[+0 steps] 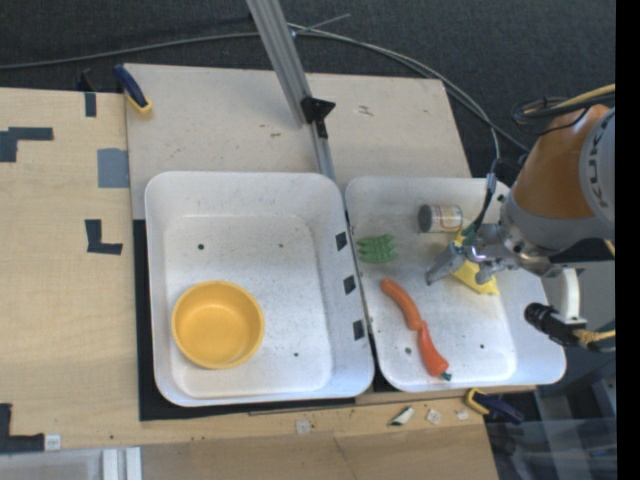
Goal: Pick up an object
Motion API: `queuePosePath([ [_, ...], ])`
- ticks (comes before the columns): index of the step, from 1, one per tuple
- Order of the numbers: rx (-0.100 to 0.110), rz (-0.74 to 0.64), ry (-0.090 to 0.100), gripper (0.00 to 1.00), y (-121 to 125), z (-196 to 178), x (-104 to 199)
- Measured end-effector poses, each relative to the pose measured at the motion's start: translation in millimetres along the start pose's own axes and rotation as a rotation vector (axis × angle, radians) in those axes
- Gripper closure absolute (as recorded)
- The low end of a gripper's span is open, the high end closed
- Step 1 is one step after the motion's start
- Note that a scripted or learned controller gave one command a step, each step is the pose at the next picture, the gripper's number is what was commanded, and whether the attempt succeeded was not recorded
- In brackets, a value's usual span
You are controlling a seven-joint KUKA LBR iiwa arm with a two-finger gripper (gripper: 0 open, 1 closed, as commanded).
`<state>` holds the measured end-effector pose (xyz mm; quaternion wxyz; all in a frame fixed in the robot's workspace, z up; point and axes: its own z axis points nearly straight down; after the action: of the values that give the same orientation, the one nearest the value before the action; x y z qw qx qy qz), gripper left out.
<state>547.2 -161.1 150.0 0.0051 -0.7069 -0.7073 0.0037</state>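
Yellow block (478, 277) lies in right bin (400, 368), touching claw (452, 264) just beside its left edge; claw fingers spread apart, nothing between them. Nearby: orange carrot (412, 326) w/ green tip, green leafy piece (377, 249), small can (440, 217) on its side. Left bin (240, 193) holds 1 yellow bowl (217, 323) on worktop (60, 268).

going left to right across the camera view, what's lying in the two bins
yellow bowl → green object → orange carrot → small jar on its side → yellow block, with the claw hovering just beside it
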Motion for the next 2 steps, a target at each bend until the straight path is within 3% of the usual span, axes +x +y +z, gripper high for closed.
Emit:
queuePosePath([
  [1, -0.001, -0.001, 0.000, 0.00, 4, 59, 10],
  [2, -0.005, 0.000, 0.001, 1.00, 5, 44, 10],
])
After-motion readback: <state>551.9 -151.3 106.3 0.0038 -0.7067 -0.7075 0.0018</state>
